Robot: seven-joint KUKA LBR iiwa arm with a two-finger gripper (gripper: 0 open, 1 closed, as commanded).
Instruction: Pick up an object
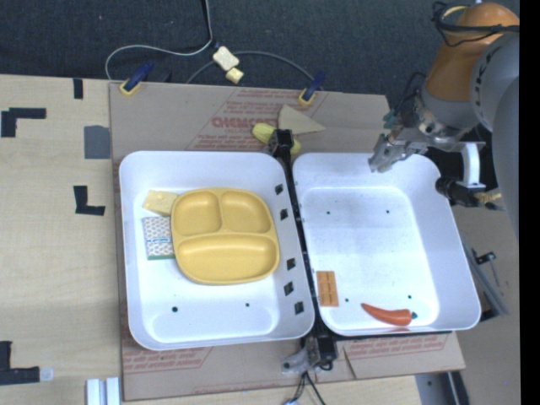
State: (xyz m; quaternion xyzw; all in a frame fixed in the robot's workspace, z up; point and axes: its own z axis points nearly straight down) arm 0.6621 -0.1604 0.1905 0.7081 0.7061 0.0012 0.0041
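Nothing picked yet from what I see. My claw sits over the far rim of the right bin, near its back right corner, with the grey arm and orange band above and behind it. I cannot tell whether the fingers are wide or narrow at this angle, too small and dark, and I see no object between them, so I judge it holds nothing. Candidates in the right bin: an orange-red pepper-shaped item lying near the front edge, and a small orange card flat on the floor by the front left corner. Both are well apart from the claw, at the opposite end of the bin. The left bin has a yellow divided plate in the middle, with a pale yellow wedge and a patterned sponge-like block just beside its left side. Task looks like it is at the start: approach, descent, grasp and lift are all left. Nearest reach would be the pepper-shaped item or the card, my guess only.
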